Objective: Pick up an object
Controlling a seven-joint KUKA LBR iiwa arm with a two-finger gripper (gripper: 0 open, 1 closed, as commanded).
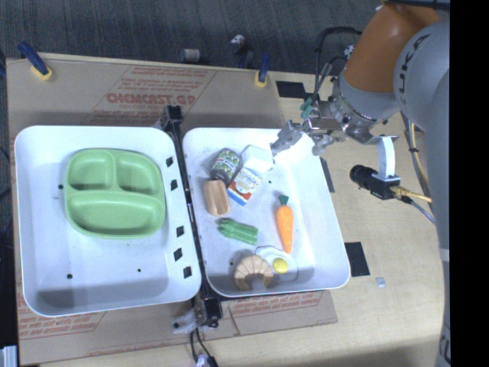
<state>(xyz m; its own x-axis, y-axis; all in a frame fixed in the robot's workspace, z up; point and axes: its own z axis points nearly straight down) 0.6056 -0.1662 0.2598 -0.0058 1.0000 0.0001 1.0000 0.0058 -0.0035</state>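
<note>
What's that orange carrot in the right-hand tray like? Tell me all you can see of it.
The carrot looks like a smooth plastic toy: a bright orange tapered body with a small green top. It lies flat on the floor of the right bin, green end pointing to the far side, tip toward the near side. Its tip comes close to the fried egg; whether they touch I cannot tell.

Gripper (pixel 288 138) over right bin's (pixel 330 228) far edge. Inside: carton (pixel 247 182), can (pixel 225 162), carrot (pixel 284 225), croissant (pixel 251 271). Left bin (pixel 38 281) holds green divided plate (pixel 115 193).
</note>
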